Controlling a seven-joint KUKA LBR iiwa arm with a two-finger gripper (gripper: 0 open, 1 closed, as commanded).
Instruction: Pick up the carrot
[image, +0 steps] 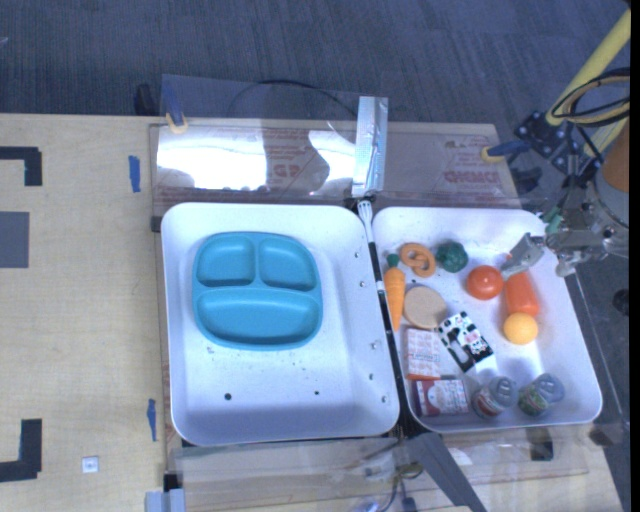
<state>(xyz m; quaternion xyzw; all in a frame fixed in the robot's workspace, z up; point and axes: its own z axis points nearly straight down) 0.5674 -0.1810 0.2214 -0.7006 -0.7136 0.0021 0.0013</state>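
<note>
Orange carrot (395, 296) along right bin's (585, 345) left wall, top hidden; fingers' (540, 250) state unclear.

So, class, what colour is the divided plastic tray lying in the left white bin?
The divided plastic tray is light blue, plain and unpatterned; the overhead camera view shows it best.

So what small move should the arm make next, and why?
Probably travel left across the right bin toward its left wall. The gripper sits at the bin's upper right near the tomato, while the carrot lies against the left wall, beside the pretzel.
</note>
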